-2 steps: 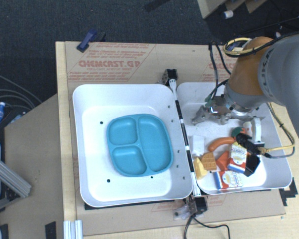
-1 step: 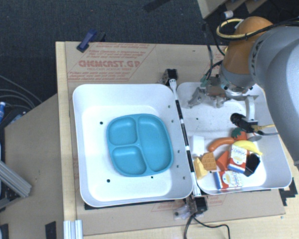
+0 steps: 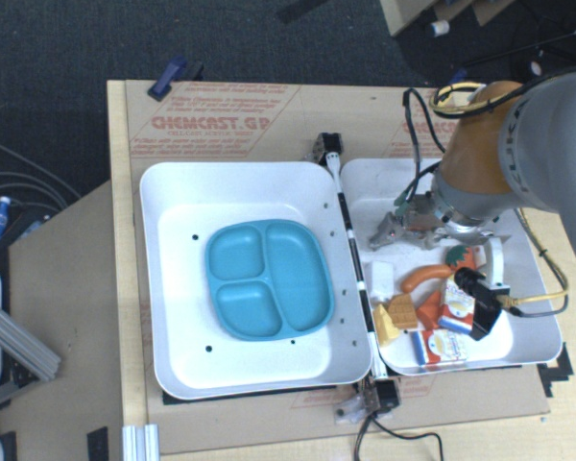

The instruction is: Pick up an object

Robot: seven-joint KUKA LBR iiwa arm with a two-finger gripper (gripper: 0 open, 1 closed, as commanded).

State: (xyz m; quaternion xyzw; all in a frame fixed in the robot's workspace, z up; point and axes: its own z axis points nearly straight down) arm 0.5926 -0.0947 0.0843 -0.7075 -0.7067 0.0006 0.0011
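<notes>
My gripper (image 3: 396, 229) hangs low over the upper left part of the right bin (image 3: 528, 349), below the grey arm with its orange band (image 3: 480, 147). Just beneath it in that bin lies a cluster of small things: a white block (image 3: 379, 279), a curved orange piece (image 3: 424, 276), a tan and yellow piece (image 3: 397, 313), a small green piece (image 3: 455, 254) and a red, white and blue packet (image 3: 448, 342). Nothing shows between the grey metal parts at the gripper's tip.
The left bin (image 3: 168, 209) holds a blue divided plate (image 3: 268, 279) in its middle. A black clip (image 3: 328, 146) sits at the top of the seam between the bins. A blue object (image 3: 167, 79) lies on the board's far left corner.
</notes>
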